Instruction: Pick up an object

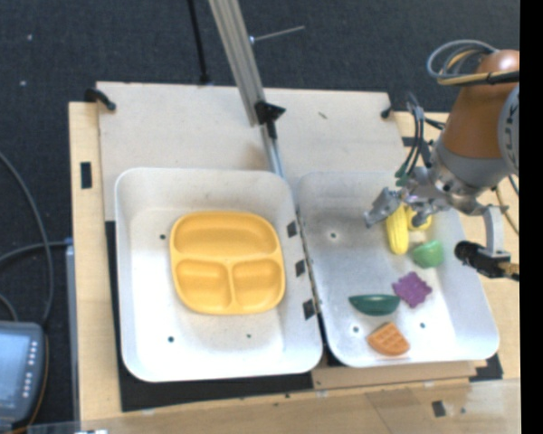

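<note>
In the right bin lie a yellow corn-like piece, a light green round piece, a purple piece, a dark green curved piece and an orange piece. My gripper hangs at the upper right of this bin, right over the top end of the yellow piece. Its grey fingers stand on either side of that end, spread apart. I cannot tell whether they touch the piece.
The left bin holds a yellow divided plate. A slanted metal pole rises behind the bins. The arm with its orange band and cables comes in over the right bin's far right corner.
</note>
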